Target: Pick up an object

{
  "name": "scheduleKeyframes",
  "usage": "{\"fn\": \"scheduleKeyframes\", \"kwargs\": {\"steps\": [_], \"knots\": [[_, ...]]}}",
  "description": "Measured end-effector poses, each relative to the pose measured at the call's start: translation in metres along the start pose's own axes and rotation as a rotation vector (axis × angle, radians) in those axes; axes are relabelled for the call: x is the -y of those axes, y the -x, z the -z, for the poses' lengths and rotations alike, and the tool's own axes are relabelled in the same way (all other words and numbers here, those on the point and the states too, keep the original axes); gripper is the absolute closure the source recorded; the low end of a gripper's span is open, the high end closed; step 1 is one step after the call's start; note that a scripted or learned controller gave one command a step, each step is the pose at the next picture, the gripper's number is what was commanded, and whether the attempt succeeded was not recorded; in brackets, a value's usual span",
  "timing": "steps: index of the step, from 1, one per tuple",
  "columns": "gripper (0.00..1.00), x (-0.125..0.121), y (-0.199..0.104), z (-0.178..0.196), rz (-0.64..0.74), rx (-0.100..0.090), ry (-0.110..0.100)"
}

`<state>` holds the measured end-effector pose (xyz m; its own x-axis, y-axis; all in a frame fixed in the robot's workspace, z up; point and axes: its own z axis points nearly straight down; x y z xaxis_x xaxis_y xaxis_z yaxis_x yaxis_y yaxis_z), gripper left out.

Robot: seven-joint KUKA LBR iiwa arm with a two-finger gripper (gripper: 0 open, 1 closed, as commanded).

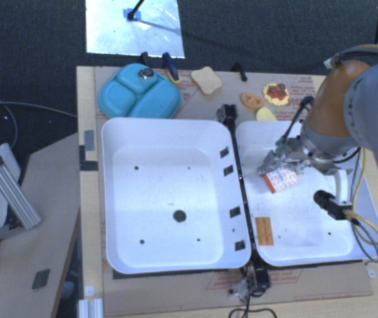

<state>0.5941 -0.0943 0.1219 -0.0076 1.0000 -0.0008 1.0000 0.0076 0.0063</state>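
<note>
red-and-white packet (282,178) lies tilted in the right bin (321,244), toward its far left part. gripper (273,163) sits just at the packet's far left edge; whether it grips the packet, i cannot tell.

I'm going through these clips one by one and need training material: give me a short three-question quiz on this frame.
1. True or false: the gripper is over the right bin.
2. Which item lies closest to the gripper? A) the blue divided plate B) the red and white packet C) the toast slice
3. Fill in: the small orange rectangle lies in the ____ bin.

Key: 1 true. 2 B; the packet sits just below the gripper in the right bin, while the plate and the toast slice rest on the bench behind the bins. 3 right; the left bin holds a small dark round spot.
</note>
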Motion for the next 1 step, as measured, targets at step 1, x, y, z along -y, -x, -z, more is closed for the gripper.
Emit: {"fn": "scheduleKeyframes", "kwargs": {"steps": [1], "knots": [[1.00, 0.0522, -0.0155, 0.0652, -0.006, -0.002, -0.005]]}}
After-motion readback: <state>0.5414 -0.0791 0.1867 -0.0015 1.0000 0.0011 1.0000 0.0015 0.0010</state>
